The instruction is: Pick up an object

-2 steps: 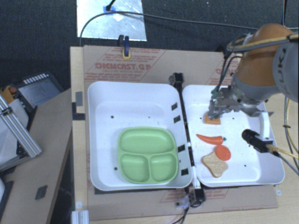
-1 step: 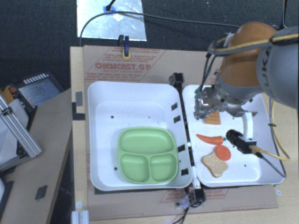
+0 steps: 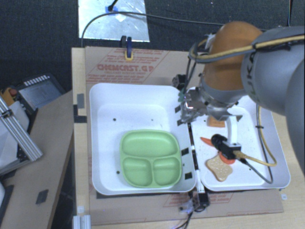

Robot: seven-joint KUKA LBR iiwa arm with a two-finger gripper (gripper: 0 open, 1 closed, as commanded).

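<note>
The arm [image 3: 267, 66] enters from the right of the frame and ends above the upper left part of the right bin [image 3: 282, 174]. The gripper [image 3: 208, 109] sits under the wrist, close to the divide between the two bins. The wrist housing covers it from above, so how far it is open cannot be told, and no object is seen in its hold.

Contents of the right bin:
- A tan-orange square piece [image 3: 216, 123] lies on the bin floor just below the gripper in the frame, partly covered by it.
- A small orange carrot-shaped piece [image 3: 205, 140] lies lower left of the square piece, near the bin's left wall.
- A toast-shaped slice [image 3: 219, 169] lies flat in the lower left part of the bin.
- A red piece [image 3: 228, 160] lies just beside the slice at its upper right; it is partly covered, and its shape cannot be told.

Contents of the left bin [image 3: 95, 142]:
- A green three-compartment plate [image 3: 150, 158] lies flat in the lower right part, near the divide.

Both bins rest on a printed cardboard sheet [image 3: 143, 65]. A clamp [image 3: 127, 47] grips its upper edge.
</note>
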